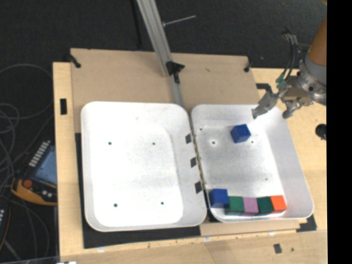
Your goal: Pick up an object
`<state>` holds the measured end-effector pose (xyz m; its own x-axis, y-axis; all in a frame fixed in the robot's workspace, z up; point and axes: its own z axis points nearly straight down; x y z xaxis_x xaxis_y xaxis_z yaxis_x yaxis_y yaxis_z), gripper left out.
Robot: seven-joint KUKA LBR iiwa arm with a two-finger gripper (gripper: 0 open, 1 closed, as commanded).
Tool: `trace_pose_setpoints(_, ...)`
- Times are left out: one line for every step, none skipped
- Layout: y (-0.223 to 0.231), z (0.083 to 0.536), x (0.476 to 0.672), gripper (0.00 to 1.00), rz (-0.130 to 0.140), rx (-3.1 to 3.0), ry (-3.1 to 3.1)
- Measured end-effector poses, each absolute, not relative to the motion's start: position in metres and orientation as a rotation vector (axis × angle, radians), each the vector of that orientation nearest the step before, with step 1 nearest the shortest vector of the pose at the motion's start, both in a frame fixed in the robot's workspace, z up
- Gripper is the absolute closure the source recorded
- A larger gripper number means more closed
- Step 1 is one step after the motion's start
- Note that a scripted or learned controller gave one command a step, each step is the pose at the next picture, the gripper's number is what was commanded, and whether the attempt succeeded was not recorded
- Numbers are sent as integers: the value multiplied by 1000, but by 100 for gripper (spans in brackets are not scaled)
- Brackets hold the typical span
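Note:
A blue cube (240, 133) lies alone in the upper part of the right bin (275, 164). Along that bin's near edge sits a row of cubes: blue (219, 197), green (236, 204), lilac (251, 204), dark green (265, 204) and orange (279, 203). My gripper (274, 108) hangs above the bin's far right corner, up and to the right of the lone blue cube. Its two fingers are spread apart with nothing between them.
The left bin (137, 164) lies beside the right one, joined by dark clips along the shared edge. A slanted metal rail (159, 43) rises from behind the bins. Cables and a handheld pendant (38, 172) lie left of the bench.

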<state>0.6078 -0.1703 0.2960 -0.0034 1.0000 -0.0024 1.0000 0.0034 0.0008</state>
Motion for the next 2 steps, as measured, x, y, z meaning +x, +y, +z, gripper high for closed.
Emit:
trace_pose_setpoints(-158, 136, 674, 0, -4, 2217, 2227)
trace_pose_setpoints(-152, 98, 653, 0, 1, 2216, 2216)
